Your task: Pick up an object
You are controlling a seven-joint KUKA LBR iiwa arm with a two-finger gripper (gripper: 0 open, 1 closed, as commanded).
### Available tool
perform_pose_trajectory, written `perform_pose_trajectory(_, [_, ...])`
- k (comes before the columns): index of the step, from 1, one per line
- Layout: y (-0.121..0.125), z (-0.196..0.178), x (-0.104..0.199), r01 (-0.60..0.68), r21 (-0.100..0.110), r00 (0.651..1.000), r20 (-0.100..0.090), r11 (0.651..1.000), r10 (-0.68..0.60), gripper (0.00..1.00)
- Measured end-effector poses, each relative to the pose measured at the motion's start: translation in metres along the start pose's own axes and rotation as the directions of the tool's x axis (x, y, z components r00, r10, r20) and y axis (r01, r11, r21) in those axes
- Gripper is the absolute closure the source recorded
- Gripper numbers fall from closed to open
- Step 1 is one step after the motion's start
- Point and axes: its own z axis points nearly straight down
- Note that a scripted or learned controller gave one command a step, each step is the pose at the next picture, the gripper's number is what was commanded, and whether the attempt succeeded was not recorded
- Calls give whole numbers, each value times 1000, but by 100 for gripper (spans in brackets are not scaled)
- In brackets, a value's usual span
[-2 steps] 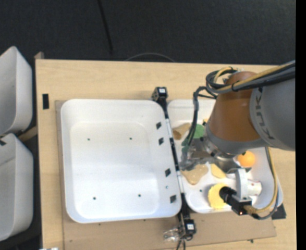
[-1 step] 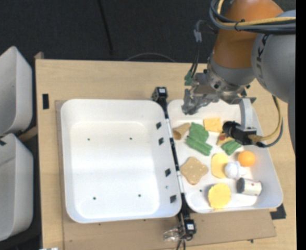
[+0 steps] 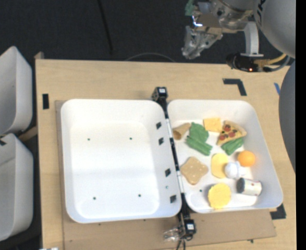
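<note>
1. In the camera view, you are looking at the gripper [image 3: 194, 46] hanging at about one o'clock, well above the bench and apart from both bins; whether it is released or clenched, you cannot tell.
2. The right bin [image 3: 262, 139] is holding the candidates: a pizza slice [image 3: 231, 130], an orange ball [image 3: 246, 158], a toast slice [image 3: 194, 170] and green pieces [image 3: 199, 138].
3. Nothing is being carried, so the whole pick is waiting.
</note>
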Motion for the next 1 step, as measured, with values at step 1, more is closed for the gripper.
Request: perform_pose_trajectory(1, [-7,105,81,2,27,1000,-3,1000,-2,100])
